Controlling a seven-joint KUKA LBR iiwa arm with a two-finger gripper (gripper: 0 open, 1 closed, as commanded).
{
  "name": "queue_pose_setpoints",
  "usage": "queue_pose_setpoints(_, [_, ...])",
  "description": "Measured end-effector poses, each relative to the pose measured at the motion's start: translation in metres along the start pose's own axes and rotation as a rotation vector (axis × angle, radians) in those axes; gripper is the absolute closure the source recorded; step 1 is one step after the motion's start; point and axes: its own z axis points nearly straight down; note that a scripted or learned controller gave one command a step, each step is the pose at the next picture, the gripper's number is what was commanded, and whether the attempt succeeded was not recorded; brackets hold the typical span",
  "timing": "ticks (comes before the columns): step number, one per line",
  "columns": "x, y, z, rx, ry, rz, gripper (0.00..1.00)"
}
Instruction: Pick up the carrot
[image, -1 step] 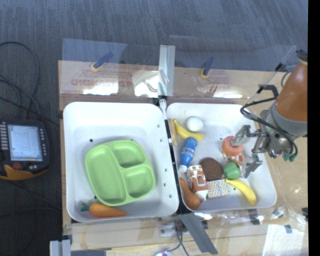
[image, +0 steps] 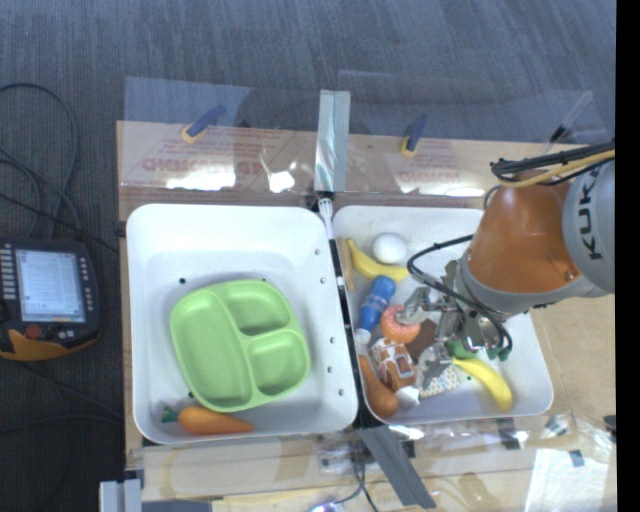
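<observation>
A black handheld control pendant (image: 45, 297) with a lit screen is seen at the far left, beside the counter (image: 140, 160). In the left shallow white bin (image: 150, 240), a lime-green plastic plate with three compartments (image: 238, 343) is laid near the middle, and the orange carrot with a small green top (image: 207, 421) is lying flat along the bin's front edge, just below the plate and well apart from the arm. In the right shallow white bin (image: 535, 395), a jumble of items is gathered: a yellow banana (image: 372, 266) beside a white egg-shaped ball (image: 389, 247) at the back, a blue bottle (image: 375, 301) below them, a second yellow banana (image: 487, 381) towards the front right. The grey arm with its orange band (image: 520, 245) is reached in from the right, and the tool (image: 437, 335) is lowered among these items; how far it is parted cannot be told.
</observation>
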Motion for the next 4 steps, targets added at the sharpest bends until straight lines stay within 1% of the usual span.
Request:
queue_pose_setpoints(1, [-0.045, -0.003, 0.023, 0.010, -0.035, 0.011, 0.00])
queue_pose_setpoints(2, [0.005, -0.042, 0.034, 0.013, -0.051, 0.100, 0.00])
queue_pose_setpoints(3, [-0.052, -0.009, 0.042, 0.003, -0.026, 0.324, 0.00])
queue_pose_setpoints(4, [-0.099, -0.064, 0.043, 0.004, -0.028, 0.357, 0.00])
